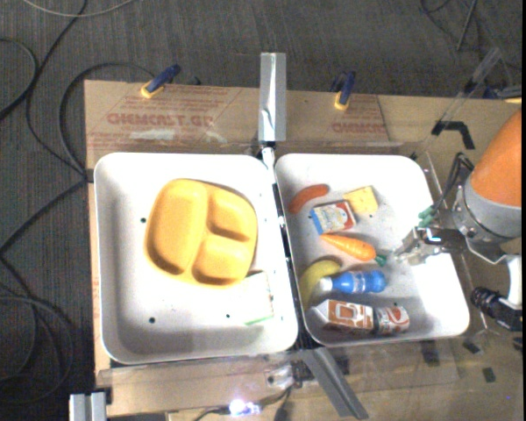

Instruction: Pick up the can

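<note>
can (368,317) lain on its side at right bin's (438,191) front edge, below-left of gripper (414,246) | grip state cannot be told | can label unreadable (blurred) | cardboard (162,119) print illegible

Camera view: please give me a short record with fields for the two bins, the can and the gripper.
left bin: holds a yellow divided tray
right bin: holds the can, a carrot, a blue bottle, a banana, a sausage
can: lying on its side by the near wall
gripper: over the right bin's right part, apart from the can
</note>
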Robot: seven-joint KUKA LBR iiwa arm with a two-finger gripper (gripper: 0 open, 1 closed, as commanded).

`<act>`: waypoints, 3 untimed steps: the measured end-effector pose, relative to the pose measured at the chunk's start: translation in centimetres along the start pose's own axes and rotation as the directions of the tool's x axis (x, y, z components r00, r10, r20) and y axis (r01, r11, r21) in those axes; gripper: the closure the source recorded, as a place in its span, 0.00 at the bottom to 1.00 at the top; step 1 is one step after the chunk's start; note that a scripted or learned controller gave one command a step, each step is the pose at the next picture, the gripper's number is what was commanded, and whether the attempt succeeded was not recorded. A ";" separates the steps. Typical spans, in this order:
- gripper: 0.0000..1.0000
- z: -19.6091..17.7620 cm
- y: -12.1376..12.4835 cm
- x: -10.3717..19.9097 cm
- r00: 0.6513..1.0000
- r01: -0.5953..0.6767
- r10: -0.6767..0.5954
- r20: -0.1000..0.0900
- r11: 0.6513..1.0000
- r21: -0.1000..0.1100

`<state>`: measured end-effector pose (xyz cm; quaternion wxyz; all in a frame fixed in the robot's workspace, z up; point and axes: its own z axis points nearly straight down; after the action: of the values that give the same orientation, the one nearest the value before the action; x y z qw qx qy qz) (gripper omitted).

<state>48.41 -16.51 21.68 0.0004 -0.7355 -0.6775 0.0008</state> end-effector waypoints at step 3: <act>0.00 10.2 0.4 -3.3 0.989 -0.151 0.151 -0.002 0.989 0.002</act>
<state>48.54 -19.88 11.50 0.0014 -0.7847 -0.6199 0.0007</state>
